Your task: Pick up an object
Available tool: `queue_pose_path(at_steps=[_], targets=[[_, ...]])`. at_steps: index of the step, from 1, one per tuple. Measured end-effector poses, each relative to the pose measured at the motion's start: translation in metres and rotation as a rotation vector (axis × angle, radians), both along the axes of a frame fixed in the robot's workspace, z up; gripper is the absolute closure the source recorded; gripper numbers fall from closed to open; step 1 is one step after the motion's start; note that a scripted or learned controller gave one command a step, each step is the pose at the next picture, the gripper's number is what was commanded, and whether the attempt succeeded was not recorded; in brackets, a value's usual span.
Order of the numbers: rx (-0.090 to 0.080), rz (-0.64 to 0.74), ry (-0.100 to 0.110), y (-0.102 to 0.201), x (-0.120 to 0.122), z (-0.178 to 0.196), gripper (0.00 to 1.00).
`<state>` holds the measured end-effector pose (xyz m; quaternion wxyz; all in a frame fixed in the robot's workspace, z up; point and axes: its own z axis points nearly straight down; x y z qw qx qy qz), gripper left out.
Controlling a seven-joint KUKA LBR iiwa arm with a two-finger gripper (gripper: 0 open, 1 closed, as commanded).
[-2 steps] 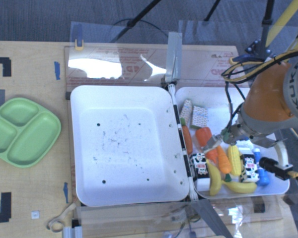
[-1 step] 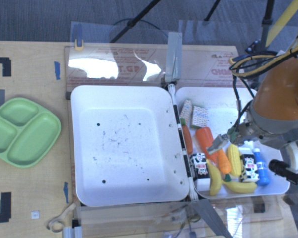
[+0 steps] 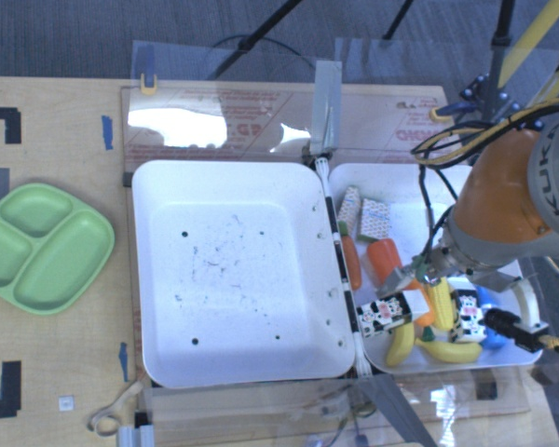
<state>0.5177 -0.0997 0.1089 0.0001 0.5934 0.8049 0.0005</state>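
The arm (image 3: 503,203) is down in the right bin (image 3: 405,184) over the corn (image 3: 442,303) and bananas (image 3: 429,345), can't tell if the hand (image 3: 427,273) is spread or pinched.

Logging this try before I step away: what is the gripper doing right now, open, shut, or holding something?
Gripper: cannot be told. It is low in the right bin, over the corn cob beside the carrot.
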Motion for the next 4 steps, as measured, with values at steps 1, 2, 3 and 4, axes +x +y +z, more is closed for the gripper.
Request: queue_pose_path(at_steps=[1,2,3,4], targets=[[0.001,0.102,-0.005,-0.047,0.032,-0.023,0.00],[0.000,0.102,-0.005,-0.047,0.032,-0.023,0.00],[-0.002,0.099,-0.011,-0.049,0.033,-0.012,1.00],[0.000,0.212,0.000,0.015,0.043,0.092,1.00]])
